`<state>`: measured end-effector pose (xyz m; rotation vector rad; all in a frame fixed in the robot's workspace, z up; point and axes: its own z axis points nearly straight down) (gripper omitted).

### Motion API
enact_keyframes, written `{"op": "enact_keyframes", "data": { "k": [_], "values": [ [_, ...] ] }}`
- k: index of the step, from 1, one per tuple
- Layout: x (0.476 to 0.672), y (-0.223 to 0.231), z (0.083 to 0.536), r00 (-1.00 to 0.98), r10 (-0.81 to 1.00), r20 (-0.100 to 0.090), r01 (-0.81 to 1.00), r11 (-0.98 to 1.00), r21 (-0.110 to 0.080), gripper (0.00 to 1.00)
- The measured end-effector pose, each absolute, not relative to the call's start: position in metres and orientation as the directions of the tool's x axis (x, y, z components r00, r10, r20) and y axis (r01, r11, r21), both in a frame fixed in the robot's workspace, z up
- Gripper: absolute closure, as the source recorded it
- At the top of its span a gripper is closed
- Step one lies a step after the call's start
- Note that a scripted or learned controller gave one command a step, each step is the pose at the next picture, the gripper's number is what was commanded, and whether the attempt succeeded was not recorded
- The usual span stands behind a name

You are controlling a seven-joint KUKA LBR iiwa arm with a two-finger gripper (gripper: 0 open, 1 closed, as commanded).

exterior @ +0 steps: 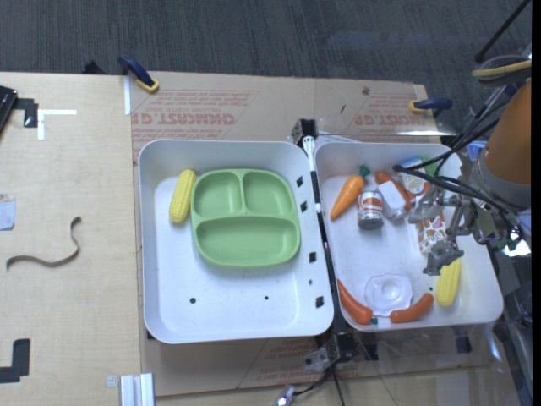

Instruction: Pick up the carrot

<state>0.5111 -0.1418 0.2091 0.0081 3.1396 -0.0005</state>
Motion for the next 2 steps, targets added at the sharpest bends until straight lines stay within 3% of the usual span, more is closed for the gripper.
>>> {"op": "enact_keyframes", "data": {
  "k": [1,2],
  "values": [
    [0.586,-0.087,0.193,-1.000,-0.025,-0.004,-0.025,1.000,0.000,0.00],
    [0.636,-0.094,0.093,-0.999,-0.035,-0.005,-0.035,0.999,-0.001,0.00]
  ]
}}
